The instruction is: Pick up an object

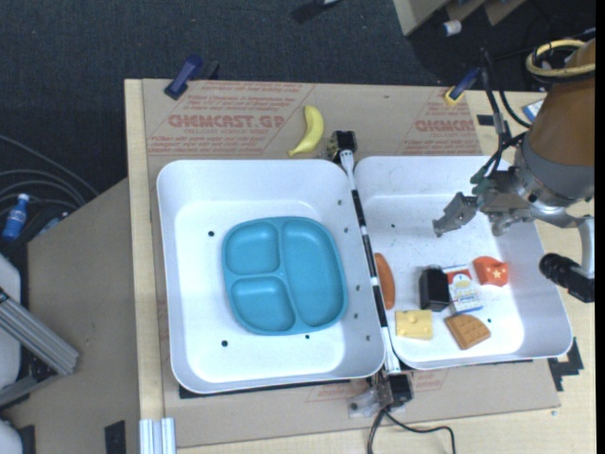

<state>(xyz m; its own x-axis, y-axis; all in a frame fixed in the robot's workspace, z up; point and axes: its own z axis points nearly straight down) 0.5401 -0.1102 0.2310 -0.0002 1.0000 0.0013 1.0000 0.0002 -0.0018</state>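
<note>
In the right bin (416, 183), along the front, lie several small items: an orange-red sausage (384, 280) by the left wall, a black block (433, 288), a small white carton with red and blue print (463, 290), a red tomato-like piece (490, 271), a yellow cheese wedge (413, 324) and a brown cracker (467, 330). My gripper (475, 218) hangs over the back right of this bin, above and behind the carton and the tomato. Its fingers are spread open with nothing between them.
The left bin (189, 206) holds a blue divided plate (284, 274). A yellow banana (307, 130) lies on the cardboard bench behind the bins. A blue clip (184, 76) sits at the bench's back left corner. Cables run along the wall between the bins.
</note>
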